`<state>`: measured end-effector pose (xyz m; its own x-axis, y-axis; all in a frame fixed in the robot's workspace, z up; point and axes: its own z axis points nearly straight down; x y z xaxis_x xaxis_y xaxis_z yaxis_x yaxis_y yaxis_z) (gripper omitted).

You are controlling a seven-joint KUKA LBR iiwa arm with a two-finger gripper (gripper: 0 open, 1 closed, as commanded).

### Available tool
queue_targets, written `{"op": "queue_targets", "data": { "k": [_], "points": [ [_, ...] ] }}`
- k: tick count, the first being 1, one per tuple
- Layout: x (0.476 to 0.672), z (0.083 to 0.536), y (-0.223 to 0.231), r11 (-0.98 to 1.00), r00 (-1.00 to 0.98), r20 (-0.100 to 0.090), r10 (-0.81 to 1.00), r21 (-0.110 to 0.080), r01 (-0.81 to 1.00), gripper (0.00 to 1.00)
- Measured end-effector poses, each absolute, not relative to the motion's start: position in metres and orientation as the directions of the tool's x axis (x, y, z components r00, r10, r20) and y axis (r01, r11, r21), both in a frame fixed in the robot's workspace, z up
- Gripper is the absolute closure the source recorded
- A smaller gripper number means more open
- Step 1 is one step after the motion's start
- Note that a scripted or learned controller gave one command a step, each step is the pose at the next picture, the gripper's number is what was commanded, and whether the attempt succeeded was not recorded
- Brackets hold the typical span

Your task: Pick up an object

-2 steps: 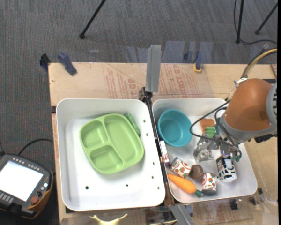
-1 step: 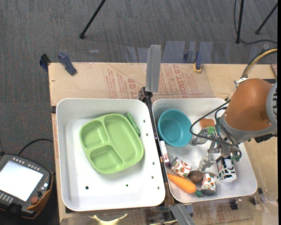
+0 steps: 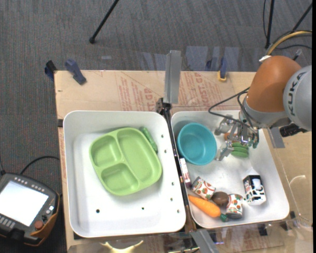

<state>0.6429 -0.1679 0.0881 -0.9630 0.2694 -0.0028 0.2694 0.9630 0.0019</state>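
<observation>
Tabletop [image 3: 110, 91] with two white bins, tool [image 3: 233, 141] low in right bin [image 3: 282, 194] just right of blue bowl [image 3: 197, 143], fingers spread, touching green object [image 3: 240, 151]

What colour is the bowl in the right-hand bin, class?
The bowl is teal blue, seen clearly in the camera view, beside the gripper.

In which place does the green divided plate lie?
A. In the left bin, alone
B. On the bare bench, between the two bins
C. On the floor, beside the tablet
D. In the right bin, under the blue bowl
A: the green divided plate lies flat in the left bin, while the blue bowl and the carrot sit in the right bin.
</observation>
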Motion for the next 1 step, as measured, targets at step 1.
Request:
{"op": "queue_targets", "data": {
  "k": [1],
  "points": [
    [0.5917,0.0881,-0.214,0.948,-0.948,-0.001,0.318,0.0,0.318,0.0]
  ]
}}
